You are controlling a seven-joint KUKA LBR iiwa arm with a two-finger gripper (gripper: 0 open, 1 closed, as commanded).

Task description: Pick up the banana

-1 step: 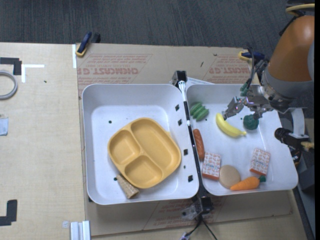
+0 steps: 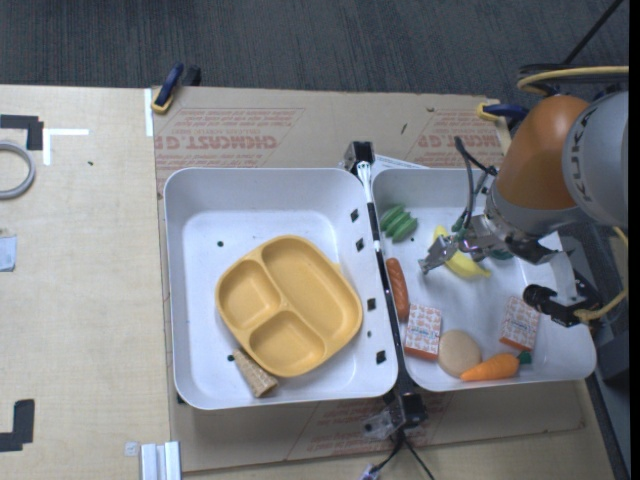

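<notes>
The yellow banana [image 2: 468, 265] lies in the middle of the right bin [image 2: 560, 363], with one end showing at the upper left and the other at the lower right. My gripper [image 2: 449, 252] is directly over the banana's middle and hides that part. It reaches down from the grey arm with the orange band [image 2: 540, 153] at the right. I cannot make out whether the banana is held.
The right bin also holds a green vegetable [image 2: 398, 222], a sausage [image 2: 399, 288], two small cartons [image 2: 423, 330] [image 2: 519, 323], a round bun [image 2: 460, 352] and a carrot [image 2: 490, 369]. The left bin [image 2: 190, 268] holds a yellow divided plate [image 2: 289, 304] and a cracker [image 2: 255, 373].
</notes>
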